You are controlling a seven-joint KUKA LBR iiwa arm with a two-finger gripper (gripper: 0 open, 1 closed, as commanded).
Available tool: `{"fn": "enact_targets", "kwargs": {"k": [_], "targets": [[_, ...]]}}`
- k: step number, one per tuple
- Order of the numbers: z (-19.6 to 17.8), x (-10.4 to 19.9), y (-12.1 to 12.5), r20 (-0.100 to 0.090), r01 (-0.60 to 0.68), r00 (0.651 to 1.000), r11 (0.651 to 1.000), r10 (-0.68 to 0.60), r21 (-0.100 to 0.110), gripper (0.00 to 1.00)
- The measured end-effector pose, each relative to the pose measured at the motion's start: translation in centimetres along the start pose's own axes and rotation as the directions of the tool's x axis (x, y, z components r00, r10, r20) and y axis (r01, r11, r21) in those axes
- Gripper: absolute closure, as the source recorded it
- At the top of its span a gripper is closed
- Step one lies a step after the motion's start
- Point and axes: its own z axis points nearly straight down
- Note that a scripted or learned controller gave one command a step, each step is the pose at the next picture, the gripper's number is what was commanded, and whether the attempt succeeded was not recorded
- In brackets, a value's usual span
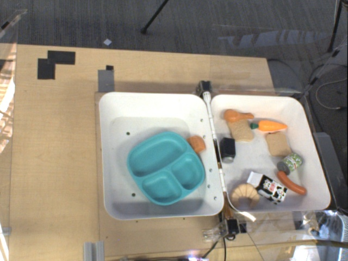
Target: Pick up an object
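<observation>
The right bin (310, 125) holds several toy foods. A drumstick (237, 115) and a bread slice (241, 130) lie at its far left, with a carrot (268, 126) beside them. A second bread slice (277, 144) lies mid-bin. A small green can (292, 161) and a red sausage (292, 182) are at the right. A black-and-white carton (269, 187) and a croissant (246, 193) lie near the front wall. A black block (227, 148) sits against the divider. In the left bin (109, 145) a teal divided plate (166, 167) rests with an orange-brown roll (197, 143) touching its far right edge.
The bins meet at a narrow central rail (213, 140). Bare wooden bench (54, 162) surrounds them, with black markers (54, 63) at the far left. Cables and clamps (228, 228) sit at the front edge, and a tripod leg (160, 11) crosses the dark floor behind.
</observation>
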Motion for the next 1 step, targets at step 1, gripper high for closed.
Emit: {"fn": "enact_targets", "kwargs": {"k": [1], "targets": [[-1.5,2.27,3.37,-0.001,0.007,1.0,1.0,-0.007,0.0,1.0]]}}
